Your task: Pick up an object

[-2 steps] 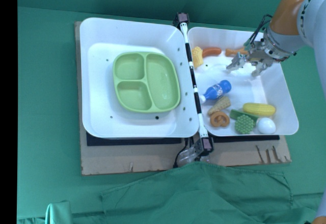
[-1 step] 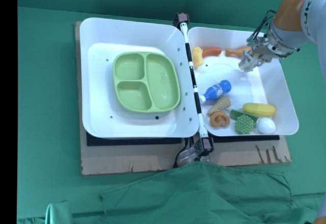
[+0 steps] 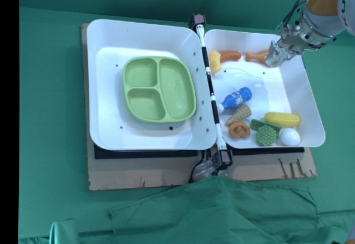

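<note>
The right bin [image 3: 302, 90] holds several toy foods. A corn cob piece [image 3: 214, 62], a hot dog [image 3: 230, 56] and a chicken drumstick [image 3: 256, 57] lie along its far side. A blue bottle [image 3: 235, 97] sits in the middle. An ice cream cone [image 3: 238, 114], a pretzel [image 3: 239, 130], a green round piece [image 3: 266, 135], a yellow corn [image 3: 282, 120] and a white egg [image 3: 289, 137] crowd the near side. My gripper [image 3: 275, 60] hangs at the bin's far right corner, just right of the drumstick, with nothing seen between its fingers.
The left bin [image 3: 105, 43] bears a light green divided plate [image 3: 160, 89]. A black and white rod [image 3: 209, 87] runs between the bins. Green cloth [image 3: 222, 209] bunches at the bench's near edge, over the brown cardboard base [image 3: 138, 173].
</note>
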You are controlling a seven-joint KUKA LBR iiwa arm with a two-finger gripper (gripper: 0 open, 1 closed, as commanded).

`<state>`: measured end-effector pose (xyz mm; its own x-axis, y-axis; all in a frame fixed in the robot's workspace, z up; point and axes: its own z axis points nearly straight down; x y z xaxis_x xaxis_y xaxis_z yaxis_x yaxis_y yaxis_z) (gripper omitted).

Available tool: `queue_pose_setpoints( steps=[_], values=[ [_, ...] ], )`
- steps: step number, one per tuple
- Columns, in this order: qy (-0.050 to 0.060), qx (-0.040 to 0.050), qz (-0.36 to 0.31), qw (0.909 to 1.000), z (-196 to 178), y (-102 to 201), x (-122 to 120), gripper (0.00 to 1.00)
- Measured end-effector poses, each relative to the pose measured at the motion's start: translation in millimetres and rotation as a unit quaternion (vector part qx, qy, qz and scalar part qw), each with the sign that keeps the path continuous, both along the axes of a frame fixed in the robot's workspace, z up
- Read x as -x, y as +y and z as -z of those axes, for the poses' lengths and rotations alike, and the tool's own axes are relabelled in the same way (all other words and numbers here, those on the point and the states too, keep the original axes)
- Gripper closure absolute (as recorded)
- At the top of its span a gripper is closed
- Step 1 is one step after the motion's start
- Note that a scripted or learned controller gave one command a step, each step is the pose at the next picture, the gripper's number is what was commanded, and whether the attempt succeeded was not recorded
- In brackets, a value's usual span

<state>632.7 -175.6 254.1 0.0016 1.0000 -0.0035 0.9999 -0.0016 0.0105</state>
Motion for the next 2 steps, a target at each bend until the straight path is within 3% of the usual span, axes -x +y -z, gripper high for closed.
queue_pose_setpoints(
  steps=[2],
  values=[
    [0.0, 0.0004, 0.0, 1.0, -97.3, -10.8, -1.9, 1.0]
  ],
)
